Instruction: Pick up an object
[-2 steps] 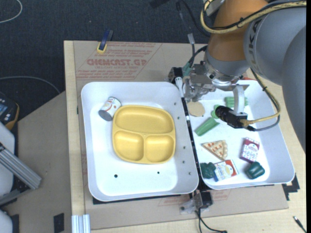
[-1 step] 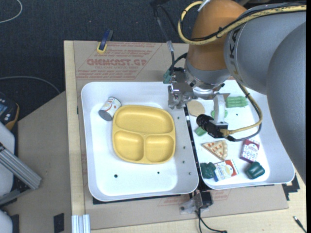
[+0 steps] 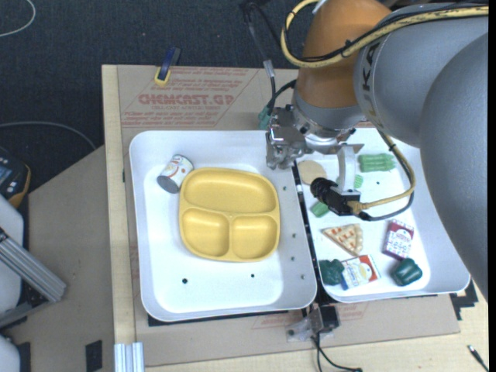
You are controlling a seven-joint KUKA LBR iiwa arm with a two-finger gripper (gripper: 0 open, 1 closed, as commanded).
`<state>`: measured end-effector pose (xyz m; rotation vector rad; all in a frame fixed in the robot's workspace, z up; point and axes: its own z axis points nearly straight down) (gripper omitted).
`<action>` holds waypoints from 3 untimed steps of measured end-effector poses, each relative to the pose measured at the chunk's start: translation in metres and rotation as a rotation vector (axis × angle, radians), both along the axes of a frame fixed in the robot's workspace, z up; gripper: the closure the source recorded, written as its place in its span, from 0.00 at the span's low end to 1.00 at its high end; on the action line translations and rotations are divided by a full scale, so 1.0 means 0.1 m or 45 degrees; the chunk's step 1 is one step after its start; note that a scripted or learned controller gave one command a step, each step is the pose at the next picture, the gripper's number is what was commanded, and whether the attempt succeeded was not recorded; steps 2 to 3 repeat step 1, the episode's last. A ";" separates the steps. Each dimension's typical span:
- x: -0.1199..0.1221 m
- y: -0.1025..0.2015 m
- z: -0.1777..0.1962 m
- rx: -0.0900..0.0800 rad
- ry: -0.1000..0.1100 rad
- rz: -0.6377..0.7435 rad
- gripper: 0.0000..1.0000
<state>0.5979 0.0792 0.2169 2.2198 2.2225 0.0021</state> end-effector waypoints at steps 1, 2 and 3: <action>0.05 -0.05 0.17 0.000 -0.003 -0.001 1.00; 0.05 -0.05 0.17 0.000 -0.003 -0.001 1.00; 0.05 -0.05 0.17 0.000 -0.003 -0.001 1.00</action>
